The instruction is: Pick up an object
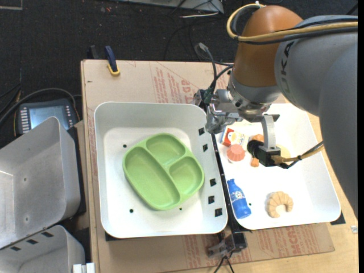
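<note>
Your pincer [218,117] hangs between the left bin [108,152] and right bin [318,209] (released or clenched, you cannot tell); the blue bottle [239,198] lies apart.

Dark speckled floor [45,38], cardboard-covered bench [165,78]

A robotics lab: a grey and orange robot arm [318,56] reaches over a cardboard-topped bench [142,75] bearing two white bins [114,124]; behind the bench, cables [185,32] trail across a dark floor [45,33]; left of the bench sits a small control screen [45,117]
</note>
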`<move>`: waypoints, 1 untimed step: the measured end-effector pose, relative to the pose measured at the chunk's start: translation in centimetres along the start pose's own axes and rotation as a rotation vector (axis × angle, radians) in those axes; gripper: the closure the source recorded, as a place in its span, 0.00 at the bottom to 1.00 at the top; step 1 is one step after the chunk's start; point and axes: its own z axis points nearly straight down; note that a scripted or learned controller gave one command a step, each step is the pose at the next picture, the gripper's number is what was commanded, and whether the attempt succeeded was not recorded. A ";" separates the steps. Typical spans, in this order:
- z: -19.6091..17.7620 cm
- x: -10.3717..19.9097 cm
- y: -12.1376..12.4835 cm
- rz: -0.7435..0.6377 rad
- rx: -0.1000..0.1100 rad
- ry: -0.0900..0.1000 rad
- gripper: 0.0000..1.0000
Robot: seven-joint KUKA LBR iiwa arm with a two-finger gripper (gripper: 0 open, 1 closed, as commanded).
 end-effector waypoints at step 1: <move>0.9 5.8 1.7 0.002 0.000 -0.001 1.00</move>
